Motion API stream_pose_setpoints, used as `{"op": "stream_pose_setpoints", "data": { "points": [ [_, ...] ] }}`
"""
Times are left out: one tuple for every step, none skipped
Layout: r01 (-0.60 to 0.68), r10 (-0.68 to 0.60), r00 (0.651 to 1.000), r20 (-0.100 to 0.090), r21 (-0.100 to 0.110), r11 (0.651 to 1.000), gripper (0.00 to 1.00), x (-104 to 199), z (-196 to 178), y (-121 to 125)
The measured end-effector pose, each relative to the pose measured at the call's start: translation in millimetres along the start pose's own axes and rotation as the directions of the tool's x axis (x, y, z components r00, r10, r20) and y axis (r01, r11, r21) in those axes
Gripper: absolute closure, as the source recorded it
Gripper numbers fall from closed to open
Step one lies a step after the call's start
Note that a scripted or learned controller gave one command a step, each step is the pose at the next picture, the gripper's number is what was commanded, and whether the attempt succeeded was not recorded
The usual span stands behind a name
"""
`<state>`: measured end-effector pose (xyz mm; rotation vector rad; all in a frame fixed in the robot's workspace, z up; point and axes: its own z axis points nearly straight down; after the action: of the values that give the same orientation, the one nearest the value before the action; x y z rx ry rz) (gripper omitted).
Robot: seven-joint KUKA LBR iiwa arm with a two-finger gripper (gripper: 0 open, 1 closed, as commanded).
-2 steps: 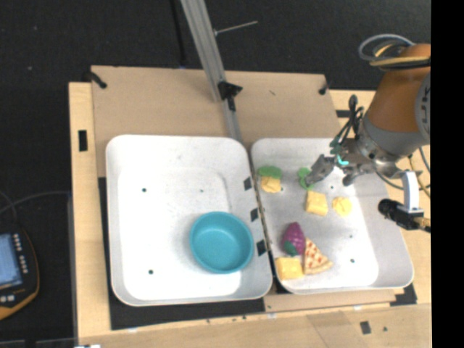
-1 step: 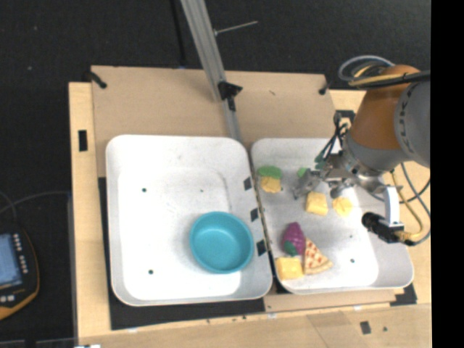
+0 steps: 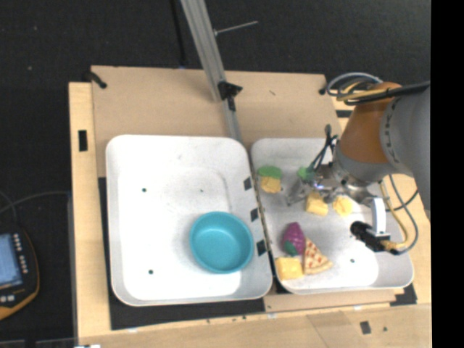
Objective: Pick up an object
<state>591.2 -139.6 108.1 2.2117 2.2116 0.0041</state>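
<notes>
Camera view, tool (image 3: pixel 313 188) fingers blurred, indistinct

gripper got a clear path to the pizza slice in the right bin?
Probably yes. The pizza slice lies uncovered, with the purple toy and a yellow block close beside it; the gripper hovers nearby.

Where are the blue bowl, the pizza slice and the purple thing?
Bowl (image 3: pixel 220 242): camera view, on the middle of its inside, in the left bin.
Pizza slice (image 3: pixel 315 257): camera view, on its topping, in the right bin.
Purple thing (image 3: pixel 293 236): camera view, on its purple body, beside the pizza slice.
</notes>
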Motion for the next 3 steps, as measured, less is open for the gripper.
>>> {"op": "stream_pose_setpoints", "data": {
  "points": [
    [-0.004, 0.004, 1.000, -0.001, -0.008, 1.000, 1.00, -1, -14, 2],
    [0.002, -0.002, 1.000, -0.007, 0.004, 1.000, 1.00, -2, -77, 0],
    [0.003, -0.003, 1.000, -0.007, 0.008, 1.000, 1.00, -4, -128, 2]
  ]
}}
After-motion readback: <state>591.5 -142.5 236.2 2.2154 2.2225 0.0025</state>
